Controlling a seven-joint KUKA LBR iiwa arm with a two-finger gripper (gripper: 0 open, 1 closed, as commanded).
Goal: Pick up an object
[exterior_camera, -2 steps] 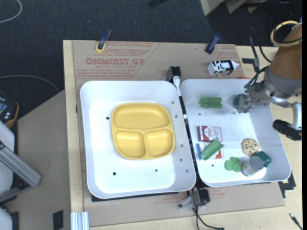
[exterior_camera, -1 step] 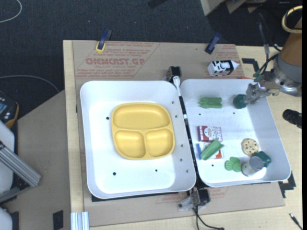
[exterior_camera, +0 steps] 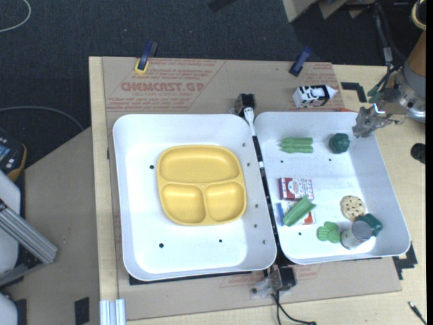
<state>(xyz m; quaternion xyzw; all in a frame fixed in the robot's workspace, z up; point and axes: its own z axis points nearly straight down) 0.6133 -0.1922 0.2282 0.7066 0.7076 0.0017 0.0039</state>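
where the jaws (exterior_camera: 365, 124) hover — grip state unclear, dark green ball (exterior_camera: 339, 142) just left, apart

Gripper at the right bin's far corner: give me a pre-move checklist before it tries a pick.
1. Gripper is over the right bin, at its far rim: ok.
2. Nothing between its fingers: cannot tell, too small.
3. Nearest target, the dark green ball, lies apart from the green pea pod: ok.
4. Gripper is directly above the ball: not ok, it sits off to the side.
5. Near-corner items, the cookie and the grey-capped teal bottle, are crowded: not ok for a clean grasp.
6. Yellow divided plate is in the left bin, away from the arm: ok.
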